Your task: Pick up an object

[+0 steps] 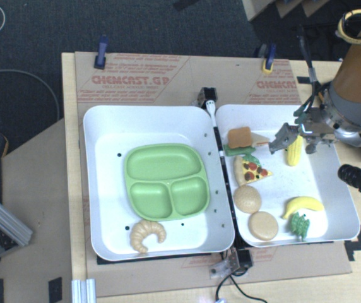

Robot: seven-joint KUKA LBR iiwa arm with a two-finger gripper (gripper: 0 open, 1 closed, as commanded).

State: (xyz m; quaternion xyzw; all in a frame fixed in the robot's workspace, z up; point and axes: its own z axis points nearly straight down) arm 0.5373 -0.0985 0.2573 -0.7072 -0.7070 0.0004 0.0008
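Observation:
My gripper (294, 139) hangs over the upper part of the right bin (332, 169), reaching in from the right. Its dark fingers (280, 137) are spread apart and stand on either side of a yellow corn cob (293, 151), which lies upright in the view just below the wrist. The fingers do not close on the corn. Further left in the same bin lie a brown toast with a green leaf (239, 137) and a pizza slice (252, 170). Lower down are a round bun (248, 199), a tan cookie (263, 225), a banana (303, 204) and a green broccoli (299, 225).
The left bin (98, 169) holds a green divided plate (166, 180) and a croissant (147, 234) near its front. A black ridge (217, 144) separates the two bins. Clamps (100, 52) hold the cardboard base at the back.

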